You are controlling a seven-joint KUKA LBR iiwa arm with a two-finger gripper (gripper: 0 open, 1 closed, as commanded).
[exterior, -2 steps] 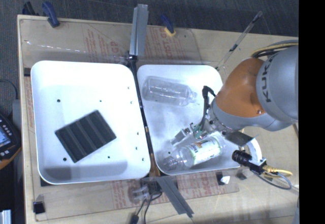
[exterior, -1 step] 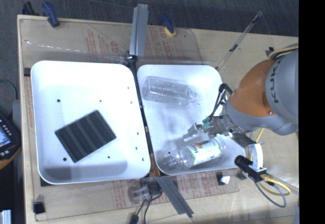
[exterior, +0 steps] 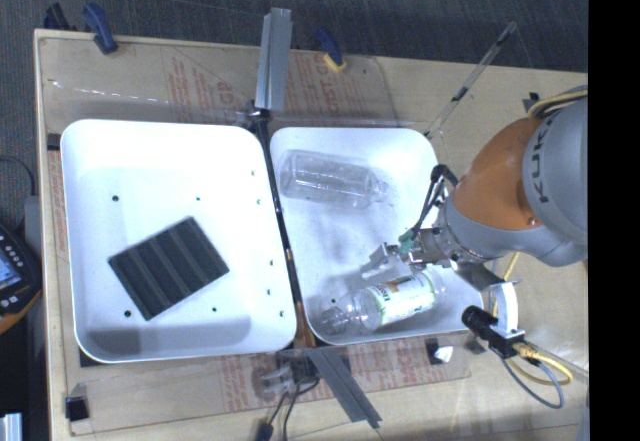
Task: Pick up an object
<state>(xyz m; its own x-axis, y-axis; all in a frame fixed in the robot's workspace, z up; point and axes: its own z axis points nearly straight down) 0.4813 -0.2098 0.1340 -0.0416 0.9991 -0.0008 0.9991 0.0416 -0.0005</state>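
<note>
My gripper [exterior: 388, 264] hangs low in the right bin [exterior: 330, 144], just above a clear plastic bottle with a white and green label [exterior: 388, 305] that lies on its side near the bin's front wall. The bottle rests on the bin floor, not lifted. A second clear bottle [exterior: 330, 179] without a label lies on its side at the back of the same bin. A black ribbed rectangular pad [exterior: 168, 266] lies flat in the left bin [exterior: 90, 154].
The grey arm with its orange band [exterior: 500, 191] leans in over the right bin's right wall. A metal divider bar [exterior: 272, 59] runs between the bins at the back. Blue clamps [exterior: 98, 29] hold the bench's far edge.
</note>
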